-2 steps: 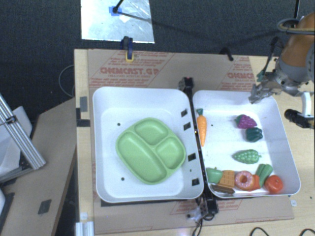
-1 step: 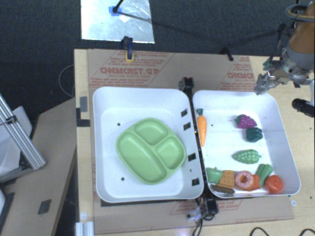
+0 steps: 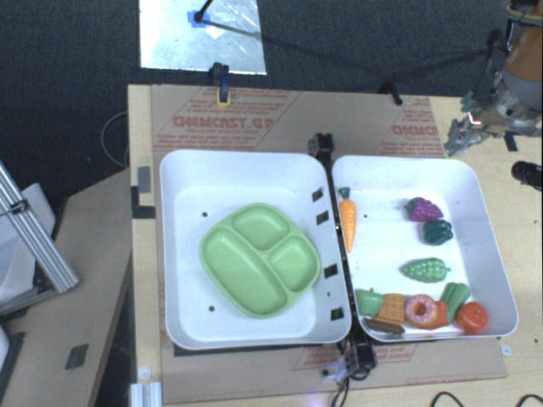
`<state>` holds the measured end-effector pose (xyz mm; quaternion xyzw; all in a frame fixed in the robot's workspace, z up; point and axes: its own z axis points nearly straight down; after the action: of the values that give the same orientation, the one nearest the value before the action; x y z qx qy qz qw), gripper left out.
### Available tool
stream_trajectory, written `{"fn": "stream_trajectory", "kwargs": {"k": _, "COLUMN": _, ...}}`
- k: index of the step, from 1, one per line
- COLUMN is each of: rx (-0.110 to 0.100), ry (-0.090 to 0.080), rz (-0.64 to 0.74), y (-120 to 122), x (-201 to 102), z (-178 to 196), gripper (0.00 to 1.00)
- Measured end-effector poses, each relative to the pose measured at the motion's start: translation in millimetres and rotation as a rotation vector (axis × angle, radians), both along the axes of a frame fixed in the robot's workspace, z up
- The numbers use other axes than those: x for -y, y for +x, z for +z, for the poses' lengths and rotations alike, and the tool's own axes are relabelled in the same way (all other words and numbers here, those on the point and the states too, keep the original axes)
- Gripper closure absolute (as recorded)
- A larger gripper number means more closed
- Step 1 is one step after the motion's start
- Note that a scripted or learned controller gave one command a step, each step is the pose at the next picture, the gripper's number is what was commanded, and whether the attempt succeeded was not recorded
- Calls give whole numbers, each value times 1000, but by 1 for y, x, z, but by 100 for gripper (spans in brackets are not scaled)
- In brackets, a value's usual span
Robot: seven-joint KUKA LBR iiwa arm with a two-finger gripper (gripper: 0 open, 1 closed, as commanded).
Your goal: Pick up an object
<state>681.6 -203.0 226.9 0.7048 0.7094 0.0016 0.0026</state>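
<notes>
My bench, as I see it from the overhead camera:

- Left bin [image 3: 178, 185]: one green divided plate [image 3: 260, 259], three compartments, lying flat near the middle.
- Right bin [image 3: 484, 219]: toy food. An orange carrot [image 3: 346, 219] lies against the left wall. Purple grapes [image 3: 422, 209] sit toward the far right, with a dark green pepper [image 3: 438, 231] just beside them. A light green bumpy piece [image 3: 423, 270] rests nearer the middle. Along the near wall, in a row: a green piece [image 3: 368, 300], a brown waffle-like piece [image 3: 392, 309], a pink doughnut [image 3: 422, 310], a green vegetable [image 3: 455, 295], a red tomato [image 3: 473, 315].
- Gripper [image 3: 462, 134]: at the upper right, beyond the right bin's far corner, over the bench board, well apart from every toy. I cannot tell how its tool end is set; too small and blurred.
</notes>
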Motion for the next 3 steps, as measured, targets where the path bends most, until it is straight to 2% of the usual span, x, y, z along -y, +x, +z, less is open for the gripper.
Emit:
{"fn": "stream_trajectory", "kwargs": {"k": 1, "rx": -4, "ry": 2, "rz": 2, "y": -12, "x": -49, "z": 7, "gripper": 100}}
{"fn": "stream_trajectory", "kwargs": {"k": 3, "rx": -6, "ry": 3, "rz": 3, "y": -60, "x": -141, "z": 15, "gripper": 100}}
